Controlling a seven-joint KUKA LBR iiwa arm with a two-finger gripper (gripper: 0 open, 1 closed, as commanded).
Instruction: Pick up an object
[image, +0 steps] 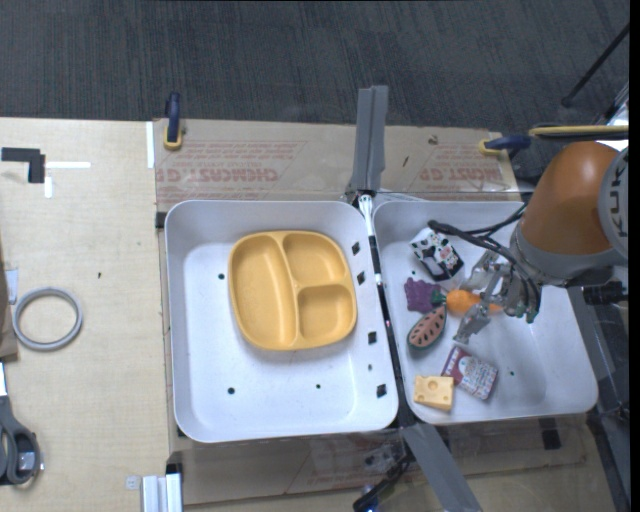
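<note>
Cardboard (330, 165) behind the bins shows faint red print, unreadable here, while the gripper (478, 312) hovers in the right bin (560, 385) beside an orange toy (461, 299), its opening impossible to judge.

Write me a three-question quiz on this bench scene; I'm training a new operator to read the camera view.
1. True or false: the yellow divided plate lies in the left bin.
2. Which item lies nearest the front edge of the right bin? A) cheese wedge B) purple toy C) black-and-white toy
3. Fill in: the gripper is over the ____ bin, beside a small orange object.

Key: 1 true; 2 A; 3 right.
</note>
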